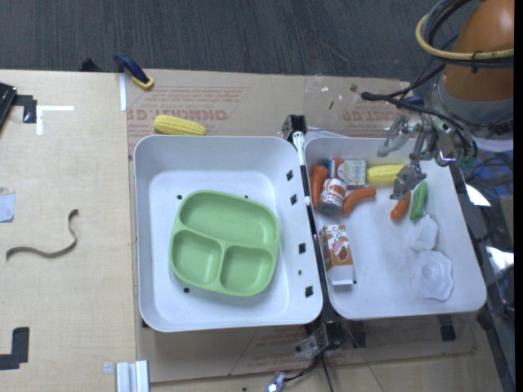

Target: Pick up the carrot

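Note:
An orange carrot point(317, 184) lies along the left wall of the right bin point(458, 300), next to a small can point(333, 194). A second orange piece point(358, 198) lies just right of the can. A third, smaller orange piece point(400, 208) sits beside a green pod point(419, 201). My gripper point(404, 180) hangs over the bin's upper right part, right above that small orange piece and close to a yellow corn cob point(384, 172). Nothing visibly hangs from it.
The right bin also holds a brown-and-white carton point(337, 254) and two clear plastic cups point(431, 273). A green divided plate point(224, 242) lies in the left bin point(155, 300). Another corn cob point(180, 125) lies on the cardboard behind the left bin.

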Tool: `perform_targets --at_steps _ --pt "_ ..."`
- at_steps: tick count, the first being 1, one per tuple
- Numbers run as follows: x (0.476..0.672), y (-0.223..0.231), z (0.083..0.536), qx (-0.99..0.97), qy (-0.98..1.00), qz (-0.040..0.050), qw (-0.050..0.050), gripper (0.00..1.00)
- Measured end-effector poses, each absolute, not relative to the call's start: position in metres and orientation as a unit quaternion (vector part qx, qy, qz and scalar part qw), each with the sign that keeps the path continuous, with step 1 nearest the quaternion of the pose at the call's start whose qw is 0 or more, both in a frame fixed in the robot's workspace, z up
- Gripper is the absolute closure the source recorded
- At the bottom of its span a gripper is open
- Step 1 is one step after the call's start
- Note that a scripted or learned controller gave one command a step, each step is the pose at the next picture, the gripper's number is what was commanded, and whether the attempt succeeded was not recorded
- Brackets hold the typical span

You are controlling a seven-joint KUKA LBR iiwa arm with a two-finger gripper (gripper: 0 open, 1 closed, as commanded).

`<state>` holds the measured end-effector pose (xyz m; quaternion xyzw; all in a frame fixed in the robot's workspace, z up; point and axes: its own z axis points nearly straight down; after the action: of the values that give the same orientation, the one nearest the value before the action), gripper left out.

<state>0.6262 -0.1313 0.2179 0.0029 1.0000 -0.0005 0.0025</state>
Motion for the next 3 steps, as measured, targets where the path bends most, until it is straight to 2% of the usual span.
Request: perform_targets --at_steps 1,2,3 --pt "0.595 -0.118 0.115 0.068 0.998 -0.0002 0.002 0.0" --pt "0.502 -0.132 0.092 0.002 1.0 0.0 0.001 0.0" --pt "0.559 -0.203 0.093 -0.129 0.992 -0.001 0.004 0.0"
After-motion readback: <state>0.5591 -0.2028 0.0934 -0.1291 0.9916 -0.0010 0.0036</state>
